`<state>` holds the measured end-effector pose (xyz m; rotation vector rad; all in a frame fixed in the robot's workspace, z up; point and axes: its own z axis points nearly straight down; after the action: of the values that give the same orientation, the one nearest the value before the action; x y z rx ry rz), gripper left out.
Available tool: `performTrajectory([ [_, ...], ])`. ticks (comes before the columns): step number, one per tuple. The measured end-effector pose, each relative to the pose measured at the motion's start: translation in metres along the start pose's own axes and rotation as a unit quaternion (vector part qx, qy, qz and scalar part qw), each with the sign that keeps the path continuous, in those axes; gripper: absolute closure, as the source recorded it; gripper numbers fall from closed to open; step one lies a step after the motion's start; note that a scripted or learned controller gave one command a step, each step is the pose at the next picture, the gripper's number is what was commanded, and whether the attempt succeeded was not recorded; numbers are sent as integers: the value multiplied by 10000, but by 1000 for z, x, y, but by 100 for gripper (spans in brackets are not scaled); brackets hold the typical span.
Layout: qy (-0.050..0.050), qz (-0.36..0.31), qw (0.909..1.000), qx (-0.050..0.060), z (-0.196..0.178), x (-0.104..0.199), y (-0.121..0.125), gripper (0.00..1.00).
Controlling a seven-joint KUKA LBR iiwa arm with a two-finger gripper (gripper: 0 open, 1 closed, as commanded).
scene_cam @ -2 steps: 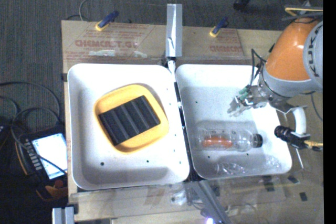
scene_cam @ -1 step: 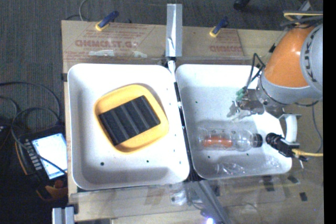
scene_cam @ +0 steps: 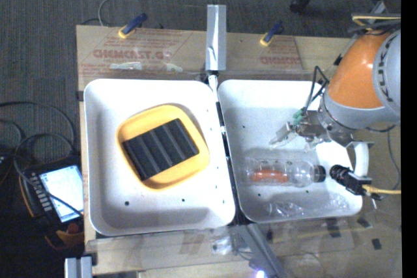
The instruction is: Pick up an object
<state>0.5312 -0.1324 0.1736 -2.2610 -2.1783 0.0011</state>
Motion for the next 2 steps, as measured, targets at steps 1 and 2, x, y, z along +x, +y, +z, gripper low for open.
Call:
performTrajectory([
  [1,-15,622,9981,-4,-75,20,-18,0],
  [2,-2,33,10000,10,-9,51,-50,0],
])
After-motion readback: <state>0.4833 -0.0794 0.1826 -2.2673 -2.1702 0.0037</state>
